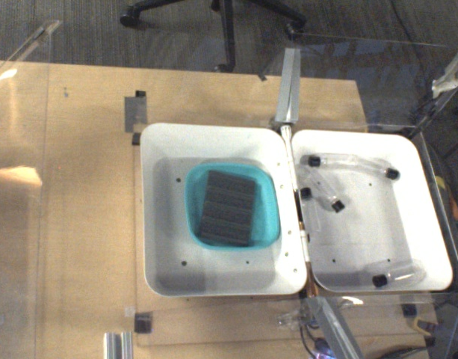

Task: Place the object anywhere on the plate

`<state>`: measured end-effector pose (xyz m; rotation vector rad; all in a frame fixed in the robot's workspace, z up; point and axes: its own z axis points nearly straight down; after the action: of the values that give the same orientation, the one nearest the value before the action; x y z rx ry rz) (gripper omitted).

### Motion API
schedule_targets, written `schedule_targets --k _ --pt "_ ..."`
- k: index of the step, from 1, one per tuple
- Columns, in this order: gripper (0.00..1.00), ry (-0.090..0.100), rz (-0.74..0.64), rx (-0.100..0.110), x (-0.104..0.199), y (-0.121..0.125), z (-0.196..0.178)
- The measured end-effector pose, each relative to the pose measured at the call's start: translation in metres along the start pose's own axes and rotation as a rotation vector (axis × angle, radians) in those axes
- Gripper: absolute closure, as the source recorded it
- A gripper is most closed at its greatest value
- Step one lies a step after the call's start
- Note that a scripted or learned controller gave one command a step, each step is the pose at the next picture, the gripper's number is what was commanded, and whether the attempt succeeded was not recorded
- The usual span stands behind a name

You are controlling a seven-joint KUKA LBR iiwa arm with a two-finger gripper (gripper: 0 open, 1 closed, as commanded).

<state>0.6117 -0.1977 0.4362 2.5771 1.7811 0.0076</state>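
Observation:
A dark grey ribbed block lies flat on a square teal plate in the middle of the left white bin. The block covers most of the plate's centre, slightly tilted, with teal rim showing all around it.
The right white bin holds several clear tubes with black caps, one along its back wall, one near its left side, one at its front right. A metal rail rises behind the gap between the bins. An office chair base stands beyond the bench.

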Motion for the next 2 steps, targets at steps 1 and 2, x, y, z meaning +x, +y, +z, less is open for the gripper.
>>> schedule_targets --k 1,2 --pt "0.0 0.001 0.126 0.0 0.002 0.002 0.0" --pt "0.0 0.001 0.25 0.0 0.012 0.005 0.0"
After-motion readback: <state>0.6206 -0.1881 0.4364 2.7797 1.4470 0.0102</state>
